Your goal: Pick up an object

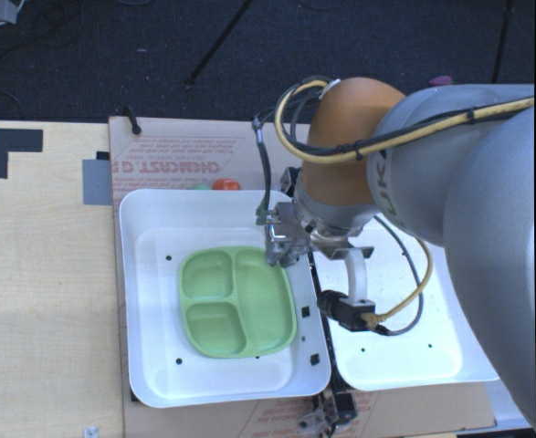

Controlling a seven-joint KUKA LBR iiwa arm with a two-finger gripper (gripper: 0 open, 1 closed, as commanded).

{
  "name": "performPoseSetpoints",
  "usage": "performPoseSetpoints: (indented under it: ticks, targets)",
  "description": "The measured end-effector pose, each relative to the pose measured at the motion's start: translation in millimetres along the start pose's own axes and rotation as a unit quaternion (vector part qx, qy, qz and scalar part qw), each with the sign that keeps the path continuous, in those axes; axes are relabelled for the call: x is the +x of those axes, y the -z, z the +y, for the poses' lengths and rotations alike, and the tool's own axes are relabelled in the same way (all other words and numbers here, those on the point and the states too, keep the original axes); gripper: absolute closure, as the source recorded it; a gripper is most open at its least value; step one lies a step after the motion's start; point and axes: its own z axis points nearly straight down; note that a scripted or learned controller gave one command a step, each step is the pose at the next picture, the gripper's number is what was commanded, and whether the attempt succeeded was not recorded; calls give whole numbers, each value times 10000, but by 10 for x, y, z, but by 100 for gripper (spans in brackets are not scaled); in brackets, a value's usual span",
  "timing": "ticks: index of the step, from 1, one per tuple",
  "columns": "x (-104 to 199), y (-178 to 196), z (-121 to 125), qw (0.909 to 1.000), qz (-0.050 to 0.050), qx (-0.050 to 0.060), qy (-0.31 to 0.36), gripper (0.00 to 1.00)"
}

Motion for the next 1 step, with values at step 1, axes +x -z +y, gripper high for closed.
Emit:
performPoseSetpoints:
  ticks: [1]
  targets:
    - [-14, 5, -4, 10000, -8, 1, -8, 0]
